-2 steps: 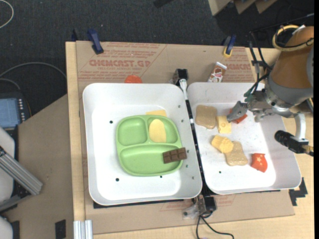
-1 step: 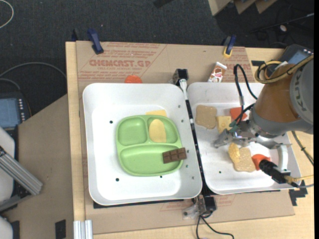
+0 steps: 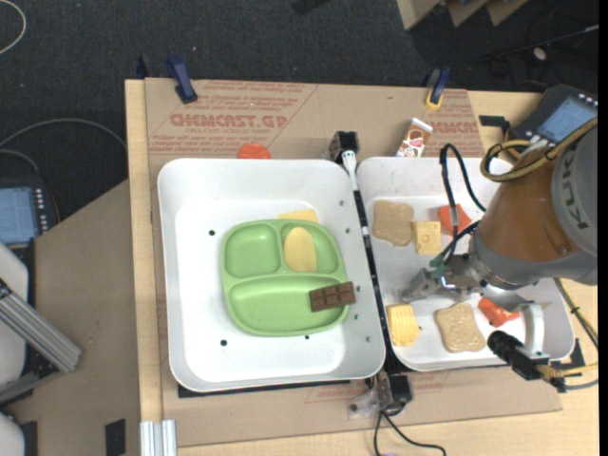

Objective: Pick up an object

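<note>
My gripper point(image 3: 429, 282) hangs low over the middle of the right bin point(image 3: 560, 345), at the end of the grey arm point(image 3: 532, 226) reaching in from the right. Around it lie a tan bread slice point(image 3: 392, 223), a yellow cheese cube point(image 3: 427, 237) and an orange piece point(image 3: 448, 219) farther back. A yellow ridged piece point(image 3: 404, 325) and a toast slice point(image 3: 459, 328) lie nearer the front, just below the gripper. Another orange piece point(image 3: 494, 310) sits to the right, partly under the arm. Nothing shows between the gripper's tips.
The left bin point(image 3: 180, 255) holds a green divided plate point(image 3: 256, 297) with a yellow piece point(image 3: 300, 249) in one compartment and a brown chocolate bar point(image 3: 332, 297) on its rim. A small carton point(image 3: 414, 139) and blue clamps point(image 3: 180, 76) sit on the board behind.
</note>
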You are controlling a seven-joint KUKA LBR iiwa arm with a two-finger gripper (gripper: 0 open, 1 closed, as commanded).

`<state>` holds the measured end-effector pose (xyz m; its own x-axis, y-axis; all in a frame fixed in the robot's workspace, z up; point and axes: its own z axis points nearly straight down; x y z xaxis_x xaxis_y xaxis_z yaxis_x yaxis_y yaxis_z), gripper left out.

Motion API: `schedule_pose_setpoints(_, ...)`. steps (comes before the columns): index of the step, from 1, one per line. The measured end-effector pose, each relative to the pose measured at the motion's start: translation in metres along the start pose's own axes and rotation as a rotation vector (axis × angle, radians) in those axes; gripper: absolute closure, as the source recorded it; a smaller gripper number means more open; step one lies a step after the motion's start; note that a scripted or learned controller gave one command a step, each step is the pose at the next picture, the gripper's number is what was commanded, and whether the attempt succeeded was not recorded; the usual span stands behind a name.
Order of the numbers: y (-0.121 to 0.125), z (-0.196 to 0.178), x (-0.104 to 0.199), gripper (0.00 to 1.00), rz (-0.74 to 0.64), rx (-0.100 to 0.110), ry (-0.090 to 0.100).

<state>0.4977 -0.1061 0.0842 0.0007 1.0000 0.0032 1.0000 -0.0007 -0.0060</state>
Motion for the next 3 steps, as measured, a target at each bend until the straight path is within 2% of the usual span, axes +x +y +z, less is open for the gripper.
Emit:
schedule_pose_setpoints(1,0.083,-0.047,-0.056,0.0,-0.001,-0.018,-0.01)
schedule_pose_setpoints(2,0.128,-0.003,-0.044,0.0,-0.004,-0.014,-0.004)
schedule_pose_setpoints(3,0.128,-0.018,-0.044,1.0,-0.003,-0.02,-0.005)
